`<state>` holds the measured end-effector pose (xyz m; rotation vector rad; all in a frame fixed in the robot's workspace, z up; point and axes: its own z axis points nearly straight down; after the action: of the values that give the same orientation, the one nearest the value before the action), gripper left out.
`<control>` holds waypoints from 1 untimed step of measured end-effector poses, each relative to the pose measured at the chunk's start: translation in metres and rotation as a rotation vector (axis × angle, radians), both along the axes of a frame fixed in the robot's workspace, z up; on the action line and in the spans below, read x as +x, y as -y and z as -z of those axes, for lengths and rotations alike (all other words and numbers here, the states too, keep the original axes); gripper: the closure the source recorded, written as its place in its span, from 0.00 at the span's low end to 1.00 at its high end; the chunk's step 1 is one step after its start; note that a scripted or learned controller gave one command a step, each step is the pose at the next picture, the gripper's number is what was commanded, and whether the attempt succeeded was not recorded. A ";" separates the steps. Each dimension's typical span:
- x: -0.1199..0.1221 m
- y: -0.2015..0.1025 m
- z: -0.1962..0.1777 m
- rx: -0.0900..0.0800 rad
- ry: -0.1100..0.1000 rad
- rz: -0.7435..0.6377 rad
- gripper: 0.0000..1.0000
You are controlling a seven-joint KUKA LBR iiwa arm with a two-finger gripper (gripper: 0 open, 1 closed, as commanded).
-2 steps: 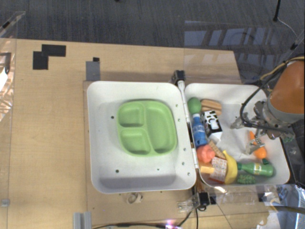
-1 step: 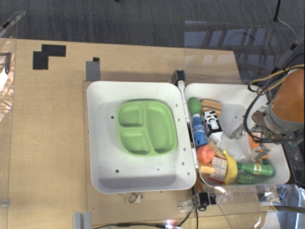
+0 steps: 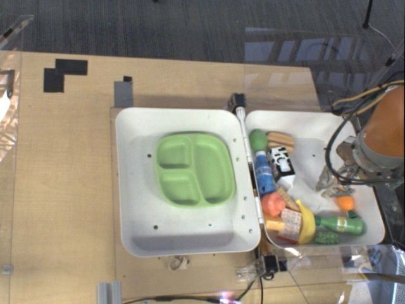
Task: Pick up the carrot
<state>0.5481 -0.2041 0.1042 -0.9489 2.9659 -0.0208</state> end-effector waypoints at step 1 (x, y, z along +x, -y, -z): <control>0.000 0.000 0.001 0.000 -0.001 -0.001 0.00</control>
<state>0.5477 -0.2039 0.1034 -0.9504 2.9668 -0.0197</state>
